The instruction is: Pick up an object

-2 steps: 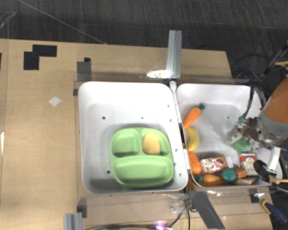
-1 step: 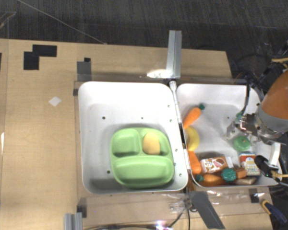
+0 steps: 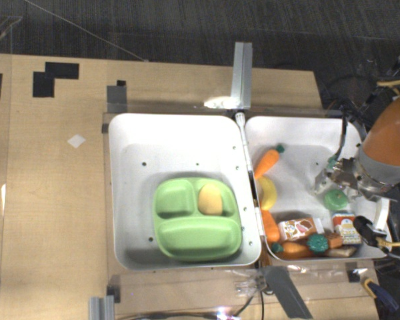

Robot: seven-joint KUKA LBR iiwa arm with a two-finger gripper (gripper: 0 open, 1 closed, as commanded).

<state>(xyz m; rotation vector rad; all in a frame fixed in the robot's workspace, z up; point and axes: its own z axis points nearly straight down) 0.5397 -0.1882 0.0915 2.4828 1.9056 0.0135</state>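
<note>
Two bins: the left bin [image 3: 127, 179] holds a green tray [image 3: 187, 235] with a yellow fruit [image 3: 211, 199]. Rightward, a carrot [image 3: 267, 161], then a green lid [image 3: 335, 199] under my gripper [image 3: 333, 182]. Grip state: cannot tell. I'd centre over the lid before descending.

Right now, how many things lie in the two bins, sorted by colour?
Orange: 3, carrot, second carrot, third carrot
Yellow: 2, lemon, banana
Green: 3, divided plate, round piece, teal piece
Red and white: 2, snack box, small can
Total: 10
</note>
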